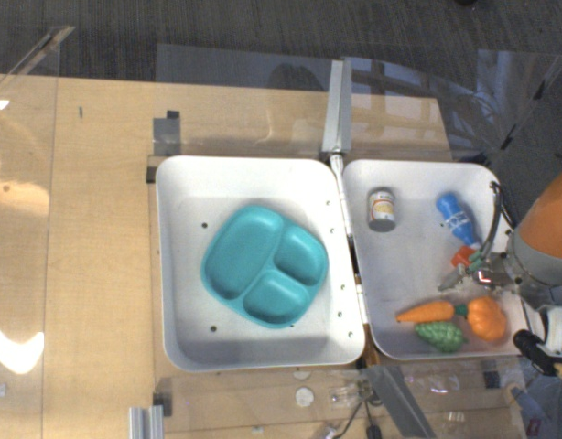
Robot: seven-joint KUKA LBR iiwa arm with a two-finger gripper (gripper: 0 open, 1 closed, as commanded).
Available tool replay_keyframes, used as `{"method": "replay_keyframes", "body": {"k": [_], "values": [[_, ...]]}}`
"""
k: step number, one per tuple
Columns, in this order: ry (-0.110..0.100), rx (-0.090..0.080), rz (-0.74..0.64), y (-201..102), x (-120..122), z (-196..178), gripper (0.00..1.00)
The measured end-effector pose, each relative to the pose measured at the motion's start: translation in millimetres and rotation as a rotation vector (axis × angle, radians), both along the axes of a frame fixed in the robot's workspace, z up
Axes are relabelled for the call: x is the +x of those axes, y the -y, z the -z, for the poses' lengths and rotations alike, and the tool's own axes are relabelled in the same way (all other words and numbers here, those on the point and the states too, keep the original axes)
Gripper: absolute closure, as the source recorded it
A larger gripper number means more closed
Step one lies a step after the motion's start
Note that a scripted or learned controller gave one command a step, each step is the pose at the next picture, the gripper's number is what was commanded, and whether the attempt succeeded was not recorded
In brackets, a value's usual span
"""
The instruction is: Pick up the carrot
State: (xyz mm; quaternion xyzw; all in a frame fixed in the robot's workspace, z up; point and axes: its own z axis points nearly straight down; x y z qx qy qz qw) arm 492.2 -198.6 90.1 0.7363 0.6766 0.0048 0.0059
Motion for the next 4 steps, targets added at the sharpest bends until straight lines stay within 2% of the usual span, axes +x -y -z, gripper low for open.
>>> {"method": "replay_keyframes", "body": {"k": [1, 2, 3, 4], "values": [[0.000, 0.001, 0.057, -2.0, -0.2, 0.0, 0.00], [-0.002, 0.003, 0.045, 0.9, -0.2, -0.1, 0.00], [0.003, -0.003, 0.072, -18.4, 0.4, -0.3, 0.00], [0.000, 0.003, 0.120, -8.7, 0.2, 0.0, 0.00]]}}
